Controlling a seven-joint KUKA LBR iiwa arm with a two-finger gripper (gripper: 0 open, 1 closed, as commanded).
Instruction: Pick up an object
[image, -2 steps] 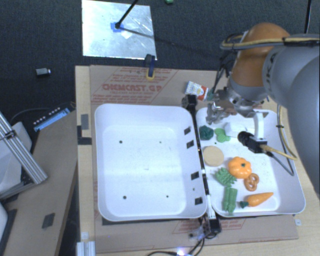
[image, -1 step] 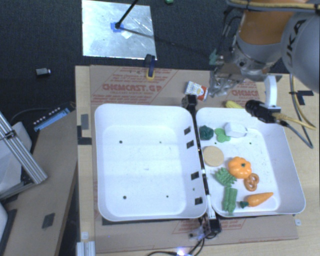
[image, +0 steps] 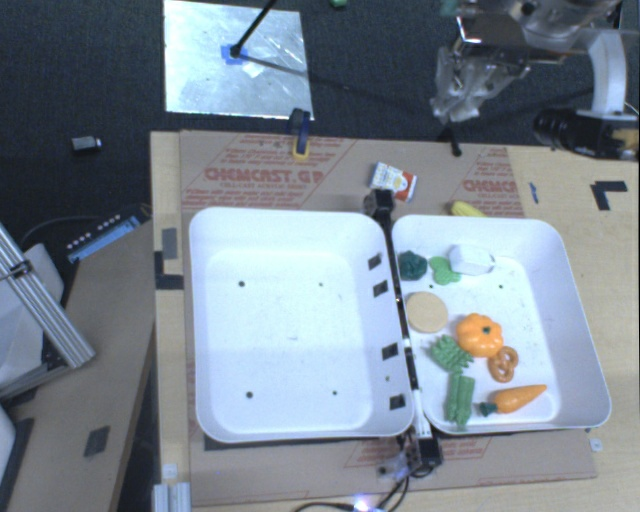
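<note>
The right bin (image: 575, 300) holds several toy foods: an orange pumpkin (image: 479, 334), a carrot (image: 515, 398), a pretzel (image: 503, 363), a tan round cookie (image: 427, 312), a white piece (image: 470, 259), dark green broccoli (image: 412, 265), a small green piece (image: 441, 269) and two green vegetables (image: 450, 353) (image: 460, 397). My gripper (image: 455, 98) hangs high at the top right, beyond the far edge of the bins and well apart from every object.
The left bin (image: 290, 320) lies beside the right one. A yellow banana (image: 466, 209) and a small red-and-white carton (image: 393, 180) rest on the cardboard behind the bins. A metal sheet (image: 237, 60) lies at the far left.
</note>
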